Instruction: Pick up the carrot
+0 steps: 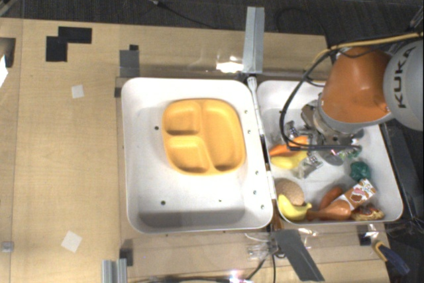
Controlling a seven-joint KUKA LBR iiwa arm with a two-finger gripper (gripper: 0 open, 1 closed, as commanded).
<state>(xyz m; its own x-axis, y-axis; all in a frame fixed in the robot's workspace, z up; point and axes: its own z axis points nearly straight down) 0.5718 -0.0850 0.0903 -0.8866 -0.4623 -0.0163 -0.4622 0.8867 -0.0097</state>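
Orange is what marks the carrot (pixel 299 140): a thin sliver of it is seen in the right bin (pixel 391 172), near that bin's left wall, just beyond a yellow fruit (pixel 286 160) and directly under the arm's wrist. The gripper (pixel 322 154) is lowered over this spot, so the step in hand is judged to be the reach or the closing on the carrot. Whether the jaws are apart or together cannot be told, since they are covered by the orange band (pixel 351 91) and the wrist hardware. No carrot is seen between them. A firm closure across the carrot and a straight lift would be called for next, clear of the yellow fruit. Most of the carrot's length is hidden. The left bin (pixel 139 162) holds a yellow divided plate (pixel 202 136).
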